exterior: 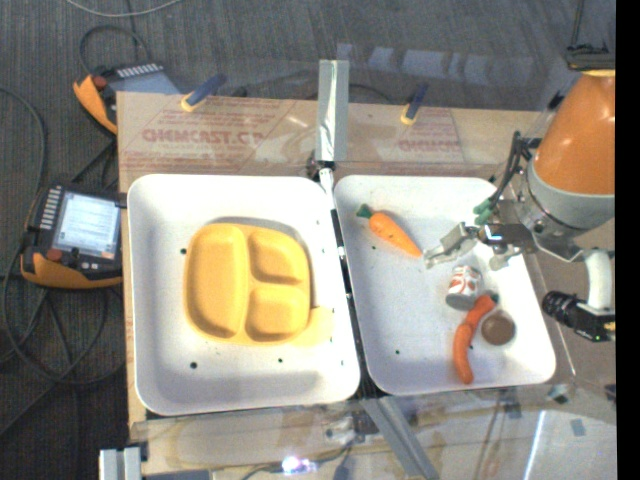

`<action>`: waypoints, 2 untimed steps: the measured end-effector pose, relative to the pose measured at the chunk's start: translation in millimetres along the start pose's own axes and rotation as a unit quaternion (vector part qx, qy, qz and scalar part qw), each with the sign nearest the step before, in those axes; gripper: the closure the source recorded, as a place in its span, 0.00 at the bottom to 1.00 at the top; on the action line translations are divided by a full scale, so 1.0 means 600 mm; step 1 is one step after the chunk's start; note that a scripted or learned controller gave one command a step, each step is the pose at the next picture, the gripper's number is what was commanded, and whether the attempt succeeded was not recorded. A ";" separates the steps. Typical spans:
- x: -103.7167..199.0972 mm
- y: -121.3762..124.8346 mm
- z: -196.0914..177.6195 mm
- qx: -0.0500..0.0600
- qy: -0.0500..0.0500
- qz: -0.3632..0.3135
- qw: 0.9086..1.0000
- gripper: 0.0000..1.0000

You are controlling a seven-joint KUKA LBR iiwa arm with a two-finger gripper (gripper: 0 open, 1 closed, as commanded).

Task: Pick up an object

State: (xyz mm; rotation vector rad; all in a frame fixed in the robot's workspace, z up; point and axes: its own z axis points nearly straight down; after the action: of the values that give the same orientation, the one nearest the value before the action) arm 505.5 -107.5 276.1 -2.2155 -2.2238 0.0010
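The arm (575, 158) is cut off at the right edge. Its gripper (450, 246) hangs over the right bin (400, 328), fingers spread, pinching nothing, between carrot (393, 232) and can (463, 285). Yellow tray (250, 281) fills the left bin (150, 368). Cardboard (240, 133) lies behind.

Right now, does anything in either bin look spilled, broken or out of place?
Nothing looks spilled or broken. The yellow tray lies flat but slightly turned in the left bin. In the right bin the carrot, small can, sausage and brown ball lie loosely scattered. The gripper hovers above them.
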 end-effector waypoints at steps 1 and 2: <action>-0.122 -0.037 0.105 0.000 -0.001 0.063 0.998 0.00; -0.125 -0.018 0.311 -0.007 -0.001 0.037 0.999 0.00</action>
State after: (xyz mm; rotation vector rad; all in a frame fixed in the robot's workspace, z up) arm 494.8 -182.4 89.4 -2.3046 -2.1485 -0.0132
